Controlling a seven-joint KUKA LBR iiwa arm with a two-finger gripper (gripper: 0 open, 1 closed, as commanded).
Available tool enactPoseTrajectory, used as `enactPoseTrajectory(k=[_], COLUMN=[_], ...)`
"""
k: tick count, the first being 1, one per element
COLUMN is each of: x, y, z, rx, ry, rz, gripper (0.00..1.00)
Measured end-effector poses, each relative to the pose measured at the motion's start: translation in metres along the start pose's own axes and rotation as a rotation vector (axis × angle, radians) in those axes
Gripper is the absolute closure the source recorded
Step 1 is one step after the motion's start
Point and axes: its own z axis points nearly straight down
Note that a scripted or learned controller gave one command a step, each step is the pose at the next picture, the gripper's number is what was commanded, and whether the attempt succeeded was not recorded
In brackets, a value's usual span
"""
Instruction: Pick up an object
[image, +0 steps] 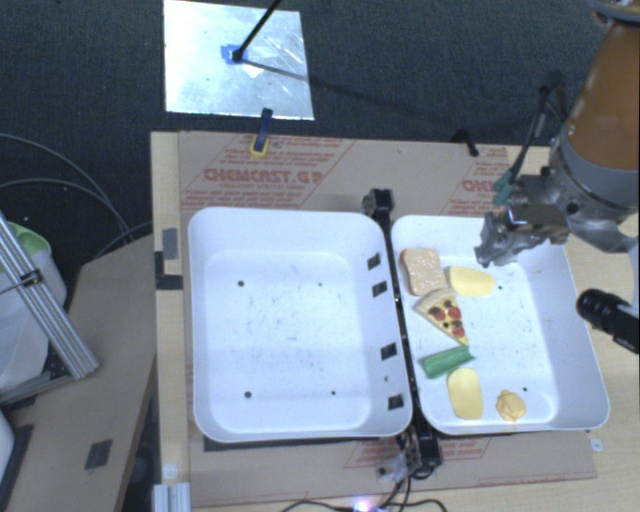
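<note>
Camera view: gripper (493, 254) hangs over right bin (560, 300), nr its far edge, just beside a yellow oval piece (470, 282); can't make out if it's open or closed. Toast slice (421, 268), pizza slice (444, 314) & green piece (445, 360) run along bin's left edge. Pale yellow oval (464, 392) & small yellow lump (511, 405) lie by near edge. Left bin (215, 300) sits alongside on counter (300, 170).

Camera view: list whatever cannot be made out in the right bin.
- Gripper: blurred, dark; contact with the yellow oval beside it is unclear.
- Right bin: far rim partly hidden by the gripper.
- Small yellow lump: too small to identify.
- Arm: cut off by the top edge.
</note>
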Motion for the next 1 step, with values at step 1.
enactPoseTrajectory(k=[1], x=[0.0561], y=[-0.0001], z=[-0.0114], rx=[0.0], ry=[0.002], rz=[-0.01], gripper=[1.0])
